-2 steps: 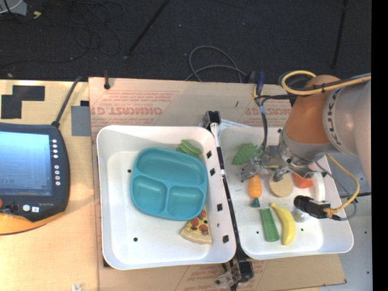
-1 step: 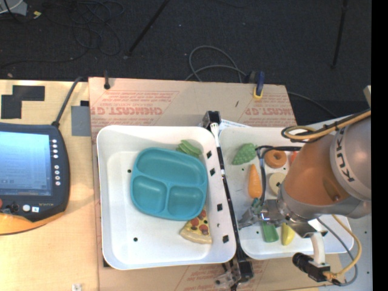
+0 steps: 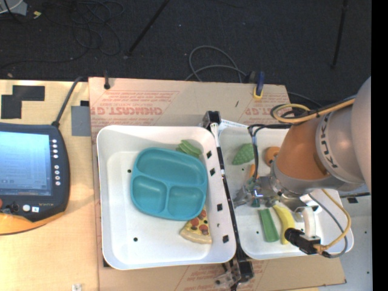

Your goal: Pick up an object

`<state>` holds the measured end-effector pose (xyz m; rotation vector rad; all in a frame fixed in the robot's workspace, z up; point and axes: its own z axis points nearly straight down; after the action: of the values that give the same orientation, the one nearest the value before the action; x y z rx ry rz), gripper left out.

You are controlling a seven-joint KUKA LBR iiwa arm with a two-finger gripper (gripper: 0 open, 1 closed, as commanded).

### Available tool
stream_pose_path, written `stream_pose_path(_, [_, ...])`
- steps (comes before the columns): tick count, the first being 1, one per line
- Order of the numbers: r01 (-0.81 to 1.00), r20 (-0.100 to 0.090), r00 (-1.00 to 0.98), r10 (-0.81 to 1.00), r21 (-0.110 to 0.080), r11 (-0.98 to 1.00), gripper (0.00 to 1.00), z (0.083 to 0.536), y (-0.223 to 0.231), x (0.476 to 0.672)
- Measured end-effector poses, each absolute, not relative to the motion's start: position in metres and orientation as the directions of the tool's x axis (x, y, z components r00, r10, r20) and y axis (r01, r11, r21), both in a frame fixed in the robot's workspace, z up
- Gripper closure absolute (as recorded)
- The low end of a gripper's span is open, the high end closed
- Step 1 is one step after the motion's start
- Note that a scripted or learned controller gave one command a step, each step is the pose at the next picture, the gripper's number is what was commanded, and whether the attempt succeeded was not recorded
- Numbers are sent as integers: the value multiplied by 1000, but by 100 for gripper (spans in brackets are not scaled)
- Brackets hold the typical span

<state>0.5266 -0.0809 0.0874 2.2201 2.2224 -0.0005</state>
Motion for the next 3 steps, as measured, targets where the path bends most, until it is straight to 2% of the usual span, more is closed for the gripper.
stream_pose_path(1, [1000,-2,4,1000,-2,-4,0,88,-149,534])
stream_pose_path(2, [1000,2,-6,1000,0,6,0,87,-95,579])
stream_pose_path(3, [1000,2,-1,1000,-6,1,100,97,-98,577])
